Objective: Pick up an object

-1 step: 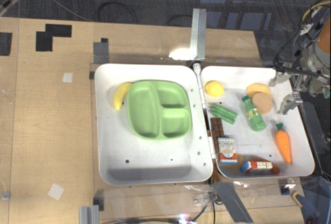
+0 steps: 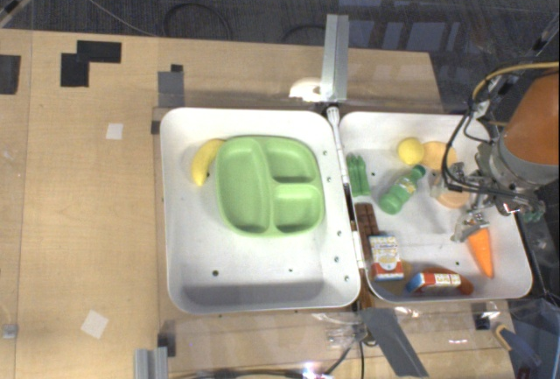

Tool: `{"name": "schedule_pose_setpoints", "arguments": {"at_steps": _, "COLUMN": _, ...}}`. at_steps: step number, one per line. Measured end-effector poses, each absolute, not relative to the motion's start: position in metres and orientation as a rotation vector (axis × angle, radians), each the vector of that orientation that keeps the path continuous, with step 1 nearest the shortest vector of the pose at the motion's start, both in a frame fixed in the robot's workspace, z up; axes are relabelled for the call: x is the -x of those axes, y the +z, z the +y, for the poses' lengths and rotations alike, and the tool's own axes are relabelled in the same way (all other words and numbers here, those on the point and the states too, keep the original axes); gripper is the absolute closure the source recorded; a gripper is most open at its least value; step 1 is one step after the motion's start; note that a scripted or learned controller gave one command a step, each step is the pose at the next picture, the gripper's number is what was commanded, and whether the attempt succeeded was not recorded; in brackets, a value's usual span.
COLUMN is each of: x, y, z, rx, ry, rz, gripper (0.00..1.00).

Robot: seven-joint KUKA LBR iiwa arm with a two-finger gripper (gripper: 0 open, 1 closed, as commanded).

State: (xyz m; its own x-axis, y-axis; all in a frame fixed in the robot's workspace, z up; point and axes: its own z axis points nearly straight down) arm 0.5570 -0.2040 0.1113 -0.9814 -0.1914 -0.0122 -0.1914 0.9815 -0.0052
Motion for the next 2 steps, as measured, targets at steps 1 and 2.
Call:
{"name": "schedule_pose_setpoints", "arguments": {"at_steps": 1, "x": -0.621, "y": 0.089, "z": -0.162, "rx": 0.081, "ry": -0.001, "rz": 3.127, "gripper": 0.0}}
{"name": "schedule_pose_setpoints", "arguments": {"at_steps": 2, "x": -0.581, "y": 0.09, "z": -0.094, "rx": -0.044, "ry": -0.008, "rz": 3.127, "gripper": 0.0}}
